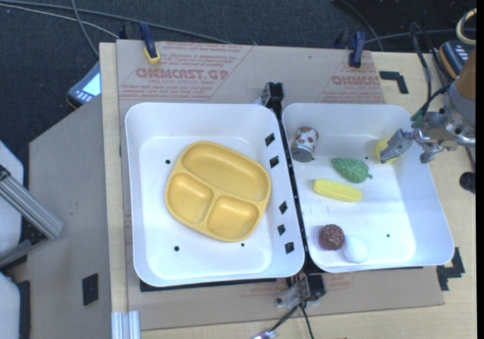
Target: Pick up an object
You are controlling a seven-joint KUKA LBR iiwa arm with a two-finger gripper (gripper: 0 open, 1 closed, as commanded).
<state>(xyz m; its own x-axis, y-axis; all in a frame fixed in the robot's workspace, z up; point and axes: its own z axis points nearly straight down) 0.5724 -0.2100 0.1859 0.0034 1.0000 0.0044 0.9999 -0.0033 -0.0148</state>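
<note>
Five loose bits sat in the right bin (423, 209), all on its left half. A small can (304, 144) was up near the back-left corner. A green lump (351, 169) lay a little in front of it and to the right, and a yellow corn (337, 191) lay on its side just in front of the lump. Down by the front wall a brown ball (331, 236) and a white ball (355, 251) sat right next to each other, touching or nearly.

None of them was off the floor. The gripper (393, 147) hung over the back-right part of that bin, just to the right of the green lump. There was something small and yellow at its tip, but honestly I couldn't tell if that was part of it or a separate piece. Whether it was spread or clamped, I couldn't tell either. The arm (463, 95) came in from the right edge.

The left bin (144, 178) held a yellow tray (218, 191) with three compartments, lying flat and slightly turned. Both bins sat on a brown board (227, 65) held by two blue clamps (150, 46) at the back.
</note>
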